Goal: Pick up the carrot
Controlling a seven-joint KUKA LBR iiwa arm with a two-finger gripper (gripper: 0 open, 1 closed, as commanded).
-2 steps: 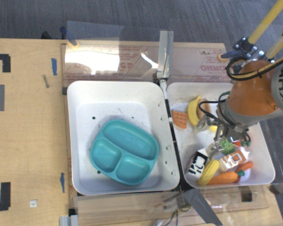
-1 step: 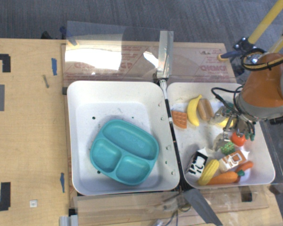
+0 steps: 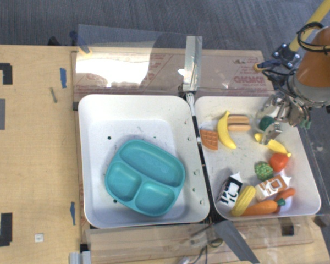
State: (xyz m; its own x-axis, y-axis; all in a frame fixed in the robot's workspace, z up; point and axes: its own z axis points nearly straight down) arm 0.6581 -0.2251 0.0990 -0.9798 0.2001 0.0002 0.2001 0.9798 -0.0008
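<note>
Gripper (image 3: 274, 121): low over the right bin's far right part, near the hot dog; whether it is open or closed cannot be told (nothing visibly held).
Carrot (image 3: 259, 207): lies at the right bin's (image 3: 311, 202) near edge, beside the corn (image 3: 243, 199).
Banana (image 3: 225, 129): touches the hot dog (image 3: 239, 124).
Left bin (image 3: 93, 147): holds a teal tray (image 3: 145, 176).

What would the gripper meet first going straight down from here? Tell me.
Probably the bare floor of the right bin, or the small yellow piece just below the gripper. Depth is hard to judge from this slanted view. The carrot lies well off that line, near the bin's front edge.
</note>
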